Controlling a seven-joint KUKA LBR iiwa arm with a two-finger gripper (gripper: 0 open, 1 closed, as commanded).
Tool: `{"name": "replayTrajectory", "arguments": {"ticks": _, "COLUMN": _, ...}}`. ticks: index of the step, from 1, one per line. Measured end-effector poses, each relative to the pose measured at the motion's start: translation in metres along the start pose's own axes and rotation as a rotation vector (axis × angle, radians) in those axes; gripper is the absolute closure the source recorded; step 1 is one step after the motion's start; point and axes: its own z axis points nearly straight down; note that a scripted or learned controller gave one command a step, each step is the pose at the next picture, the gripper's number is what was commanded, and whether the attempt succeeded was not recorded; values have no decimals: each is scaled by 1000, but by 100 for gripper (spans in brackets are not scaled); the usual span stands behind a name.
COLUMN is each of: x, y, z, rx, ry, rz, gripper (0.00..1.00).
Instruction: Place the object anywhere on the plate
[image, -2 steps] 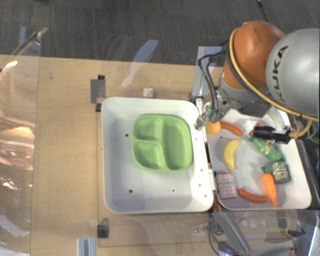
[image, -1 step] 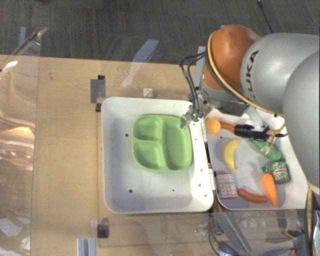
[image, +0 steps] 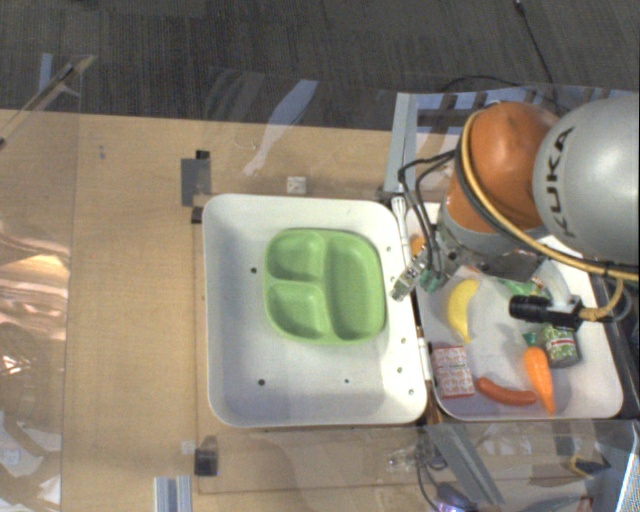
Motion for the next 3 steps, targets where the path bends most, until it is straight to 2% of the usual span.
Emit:
{"name": "replayTrajectory", "arguments": {"ticks": 1, "x": -6, "y": 67, "z": 0, "rx": -1, "ry": 0, "rz": -203, "gripper": 100}}
{"name": "replayTrajectory", "arguments": {"ticks": 2, "x": 66, "y": 76, "z": 0, "rx": -2, "ry": 0, "rz": -282, "gripper": 100}}
{"name": "replayTrajectory", "arguments": {"ticks": 3, "x": 70, "y": 73, "z": -56, "rx": -4, "ry": -2, "rz": -325, "gripper": 100}}
